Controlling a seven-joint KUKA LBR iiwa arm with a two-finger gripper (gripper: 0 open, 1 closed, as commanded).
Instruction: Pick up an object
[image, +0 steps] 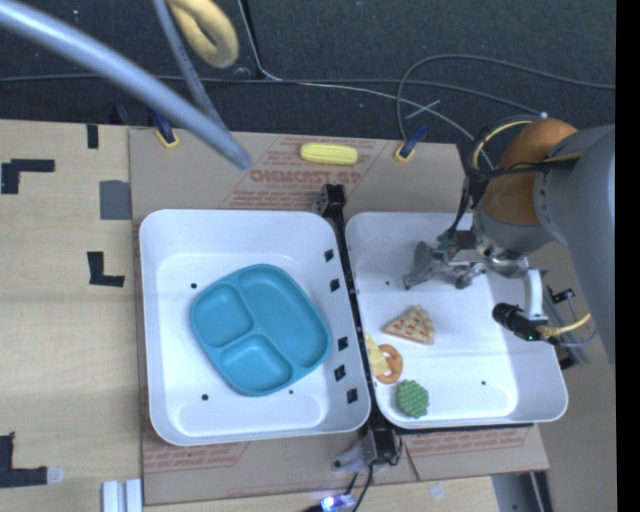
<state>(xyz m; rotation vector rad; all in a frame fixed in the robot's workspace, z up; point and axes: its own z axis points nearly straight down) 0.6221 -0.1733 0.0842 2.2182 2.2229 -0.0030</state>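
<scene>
Camera view: gripper (418, 274) sits low in the right bin (500, 395), fingers parted narrowly, nothing between them. Nearest candidate is the waffle wedge (411, 326), just below the gripper in this view, apart from it. Pretzel (387, 363) and green piece (412, 398) lie further down. To grasp well: centre over the wedge, widen, descend flat, close across its narrow sides.

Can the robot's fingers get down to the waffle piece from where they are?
Probably yes. The gripper hovers in the same bin, just above the waffle piece, and nothing lies between them.
</scene>
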